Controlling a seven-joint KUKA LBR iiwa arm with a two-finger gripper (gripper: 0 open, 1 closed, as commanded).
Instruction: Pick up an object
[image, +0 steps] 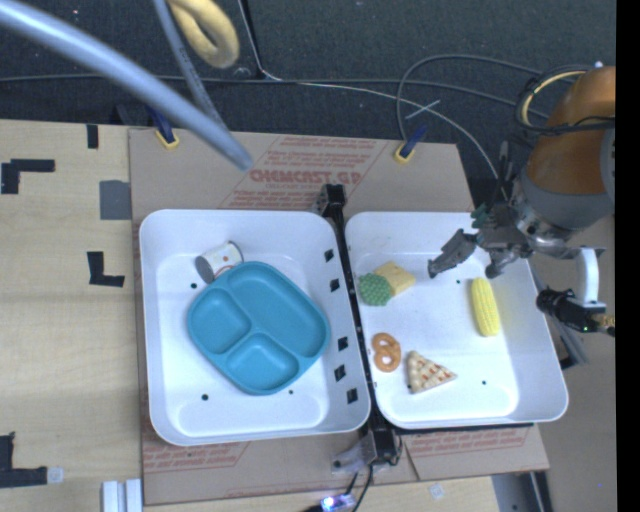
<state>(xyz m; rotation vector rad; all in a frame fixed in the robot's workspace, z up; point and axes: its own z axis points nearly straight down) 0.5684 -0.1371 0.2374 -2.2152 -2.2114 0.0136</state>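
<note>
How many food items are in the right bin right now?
5. Green broccoli touching the yellow block near the divider, corn cob toward the right, pretzel and waffle wedge at the front. The gripper could hide something small beneath it.

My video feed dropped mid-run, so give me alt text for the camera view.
The tool hangs open over the upper part of the right bin, holding nothing, with a corn cob just below it. That bin also holds a cheese wedge touching a green piece, a pretzel and a waffle slice. The left bin holds a blue divided tray and a small cup.
</note>
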